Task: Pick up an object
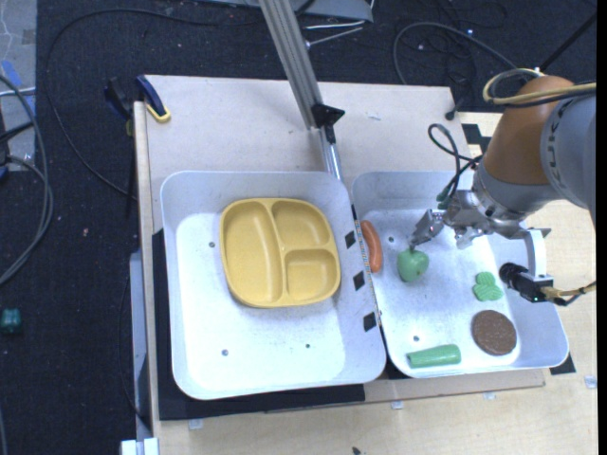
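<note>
Cables (66,112) cross dark floor around the bench (237,121); end effector (438,232) state unclear.

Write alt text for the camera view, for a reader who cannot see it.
A grey and orange robot arm's gripper hovers just above a green pear-shaped toy in the right white bin, beside a hot dog, green pieces and a brown disc. The left bin holds a yellow divided tray.

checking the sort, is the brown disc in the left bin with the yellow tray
No, the brown disc lies in the right bin, while the yellow tray sits alone in the left bin.
</note>
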